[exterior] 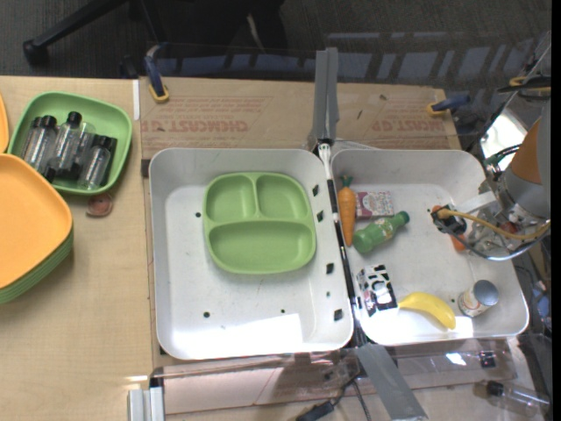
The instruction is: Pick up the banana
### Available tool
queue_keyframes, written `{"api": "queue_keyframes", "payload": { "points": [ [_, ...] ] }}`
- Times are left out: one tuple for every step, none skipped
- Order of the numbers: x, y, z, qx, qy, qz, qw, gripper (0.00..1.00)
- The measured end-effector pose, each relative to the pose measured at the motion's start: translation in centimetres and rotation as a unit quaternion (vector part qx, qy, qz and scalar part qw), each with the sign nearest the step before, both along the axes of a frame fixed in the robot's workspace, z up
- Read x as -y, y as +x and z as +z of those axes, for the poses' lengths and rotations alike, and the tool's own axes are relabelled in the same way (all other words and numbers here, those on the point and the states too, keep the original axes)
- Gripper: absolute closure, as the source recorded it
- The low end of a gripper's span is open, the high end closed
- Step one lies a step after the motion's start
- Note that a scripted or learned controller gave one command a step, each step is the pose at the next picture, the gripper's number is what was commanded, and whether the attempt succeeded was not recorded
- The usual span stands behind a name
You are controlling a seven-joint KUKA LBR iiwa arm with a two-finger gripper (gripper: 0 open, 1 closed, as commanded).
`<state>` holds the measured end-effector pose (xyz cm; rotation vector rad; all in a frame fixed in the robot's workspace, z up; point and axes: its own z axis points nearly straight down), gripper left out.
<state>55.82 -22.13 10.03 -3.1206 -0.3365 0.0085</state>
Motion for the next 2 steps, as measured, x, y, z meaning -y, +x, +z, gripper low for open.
{"api": "queue_keyframes", "payload": {
  "points": [
    [0.0, 2.5, 0.8, 0.001, -0.0009, 0.014, 0.9999, 1.0],
    [0.1, -1.4, 3.5, 0.0, -0.0001, 0.025, 0.9997, 1.0]
  ]
}}
